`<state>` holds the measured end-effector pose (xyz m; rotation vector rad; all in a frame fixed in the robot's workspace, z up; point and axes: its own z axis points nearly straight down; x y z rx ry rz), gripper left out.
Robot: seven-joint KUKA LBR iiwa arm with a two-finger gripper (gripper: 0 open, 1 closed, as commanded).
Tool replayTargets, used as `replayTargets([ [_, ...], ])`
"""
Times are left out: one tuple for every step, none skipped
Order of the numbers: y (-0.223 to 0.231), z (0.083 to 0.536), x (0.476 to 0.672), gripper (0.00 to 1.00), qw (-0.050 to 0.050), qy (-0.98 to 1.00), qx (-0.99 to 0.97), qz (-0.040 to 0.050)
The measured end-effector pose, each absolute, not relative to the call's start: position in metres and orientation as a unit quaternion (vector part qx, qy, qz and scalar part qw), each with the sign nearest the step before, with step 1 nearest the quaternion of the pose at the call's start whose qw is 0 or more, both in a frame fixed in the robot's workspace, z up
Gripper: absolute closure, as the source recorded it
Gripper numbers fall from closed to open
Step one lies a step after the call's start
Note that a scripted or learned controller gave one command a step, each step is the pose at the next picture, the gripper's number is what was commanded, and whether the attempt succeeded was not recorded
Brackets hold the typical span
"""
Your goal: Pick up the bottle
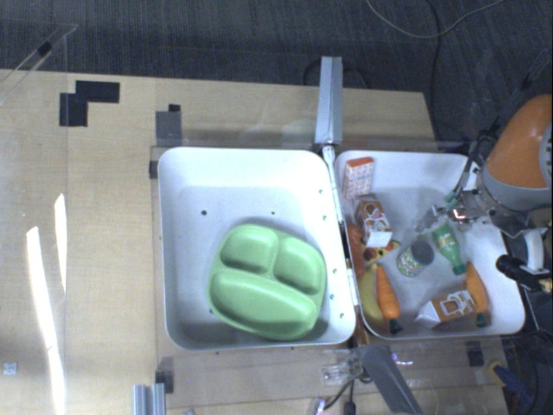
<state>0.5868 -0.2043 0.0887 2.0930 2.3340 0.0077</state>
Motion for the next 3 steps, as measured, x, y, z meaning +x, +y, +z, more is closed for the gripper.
replayTargets([
  [-0.205,0.119,0.605,0.0,0.003,0.712,0.702,0.0019],
  [-0.203,0.088,0.569,0.0,0.003,0.713,0.702,0.0035],
  [-0.203,0.1,0.572,1.0,0.005,0.713,0.701,0.0061],
])
